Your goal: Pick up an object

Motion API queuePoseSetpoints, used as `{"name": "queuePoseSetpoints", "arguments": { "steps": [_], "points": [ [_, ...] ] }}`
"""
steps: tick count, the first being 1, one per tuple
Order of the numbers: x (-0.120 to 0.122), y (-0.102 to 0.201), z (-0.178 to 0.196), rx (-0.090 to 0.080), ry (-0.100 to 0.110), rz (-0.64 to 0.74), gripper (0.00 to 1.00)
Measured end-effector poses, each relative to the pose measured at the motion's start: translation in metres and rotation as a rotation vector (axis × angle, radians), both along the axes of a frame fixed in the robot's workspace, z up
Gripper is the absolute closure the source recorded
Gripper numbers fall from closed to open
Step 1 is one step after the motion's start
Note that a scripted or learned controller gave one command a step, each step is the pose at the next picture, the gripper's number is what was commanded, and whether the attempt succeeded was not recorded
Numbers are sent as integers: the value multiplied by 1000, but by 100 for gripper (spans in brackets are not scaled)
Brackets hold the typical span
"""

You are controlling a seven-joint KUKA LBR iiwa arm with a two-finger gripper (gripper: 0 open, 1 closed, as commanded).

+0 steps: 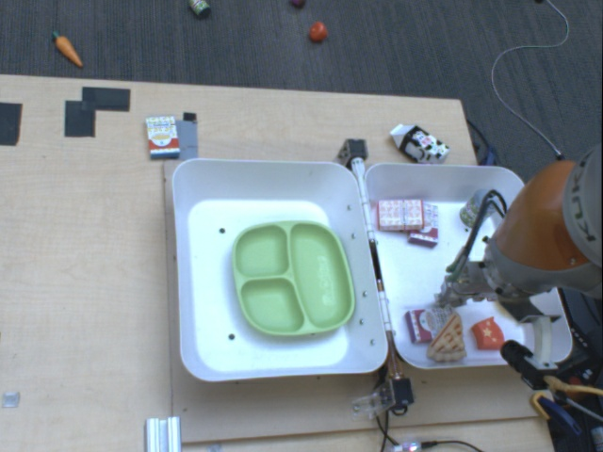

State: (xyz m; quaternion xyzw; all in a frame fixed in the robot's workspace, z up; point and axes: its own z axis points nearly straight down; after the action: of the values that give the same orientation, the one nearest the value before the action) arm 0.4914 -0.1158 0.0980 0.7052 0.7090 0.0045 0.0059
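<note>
Right bin [504, 182] on the desk [85, 252]: the jaws [450, 295] hang low over its front part, just above a toast-like wedge [448, 339] and a red packet [418, 326]; how far they are parted cannot be told. An orange-red piece [486, 333] lies beside the wedge, a pink carton [401, 215] near the back wall. Left bin [184, 252]: a green divided plate [292, 279].

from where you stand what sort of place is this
Most likely a robot grasping test bench in a lab: two white bins set side by side on a wooden bench, toy food such as a sandwich, and dark carpet with stray toys.
</note>
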Motion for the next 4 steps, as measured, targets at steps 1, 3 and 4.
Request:
{"name": "queuePoseSetpoints", "arguments": {
  "steps": [1,3,4],
  "points": [
    [0,0,0,0,1,0,0],
    [0,29,0,-2,-2,0,100],
    [0,29,0,-2,-1,0,0]
  ]
}}
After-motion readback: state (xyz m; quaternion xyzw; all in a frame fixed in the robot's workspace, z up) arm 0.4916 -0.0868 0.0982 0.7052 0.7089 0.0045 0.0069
